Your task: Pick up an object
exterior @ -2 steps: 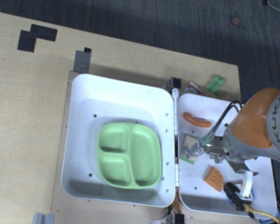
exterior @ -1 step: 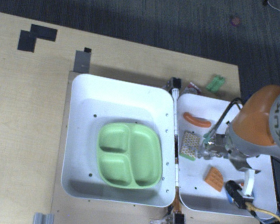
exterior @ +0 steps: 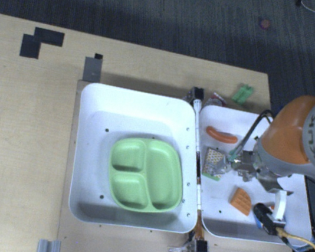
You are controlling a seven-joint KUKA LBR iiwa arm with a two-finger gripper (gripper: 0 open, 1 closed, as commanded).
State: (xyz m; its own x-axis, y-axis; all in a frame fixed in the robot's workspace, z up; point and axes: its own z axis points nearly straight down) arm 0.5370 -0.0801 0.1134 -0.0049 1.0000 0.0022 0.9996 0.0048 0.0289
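My gripper (exterior: 234, 163) hangs low over the middle of the right bin (exterior: 213, 224), under the grey arm with its orange band. Just to its left, near the bin's left wall, lies a small speckled grey-green packet (exterior: 213, 162), touching or nearly touching the gripper's tip. A red-orange sausage (exterior: 221, 135) rests behind it toward the far side of the bin. An orange wedge-shaped piece (exterior: 241, 200) lies in front of the gripper, apart from it. Nothing shows between the gripper's tips.
The left bin (exterior: 89, 141) holds a light green divided plate (exterior: 145, 173). A green toy (exterior: 242, 93) and a small dark item (exterior: 197, 92) sit on the bench beyond the bins. Black tape marks (exterior: 40, 42) lie on the bench at far left.
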